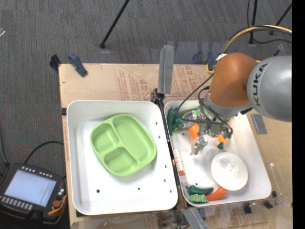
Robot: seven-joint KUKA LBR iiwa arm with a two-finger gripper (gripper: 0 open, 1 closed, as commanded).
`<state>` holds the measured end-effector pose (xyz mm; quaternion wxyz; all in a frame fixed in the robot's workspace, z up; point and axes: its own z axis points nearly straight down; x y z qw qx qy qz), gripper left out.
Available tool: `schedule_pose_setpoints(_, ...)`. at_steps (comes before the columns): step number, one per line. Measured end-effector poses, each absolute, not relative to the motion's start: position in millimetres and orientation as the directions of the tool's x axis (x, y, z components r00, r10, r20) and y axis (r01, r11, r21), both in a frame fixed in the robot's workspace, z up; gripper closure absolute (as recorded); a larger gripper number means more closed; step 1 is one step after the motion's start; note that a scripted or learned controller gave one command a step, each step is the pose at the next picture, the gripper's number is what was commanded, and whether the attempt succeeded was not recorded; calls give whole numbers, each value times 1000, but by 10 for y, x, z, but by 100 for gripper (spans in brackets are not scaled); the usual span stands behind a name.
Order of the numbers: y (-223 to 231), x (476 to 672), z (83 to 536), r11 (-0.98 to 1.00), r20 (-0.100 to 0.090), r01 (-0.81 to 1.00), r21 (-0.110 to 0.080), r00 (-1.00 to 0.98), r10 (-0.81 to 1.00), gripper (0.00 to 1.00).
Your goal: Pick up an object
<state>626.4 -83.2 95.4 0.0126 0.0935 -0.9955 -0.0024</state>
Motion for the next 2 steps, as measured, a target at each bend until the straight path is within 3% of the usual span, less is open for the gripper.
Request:
schedule_pose_setpoints(1, -821, 6263, 1025, 982, 26, -189, 9, -982, -189, 100)
schedule_pose_setpoints(2, -292, 6132, 2247, 969, -9, -248, 0, -969, -248, 100)
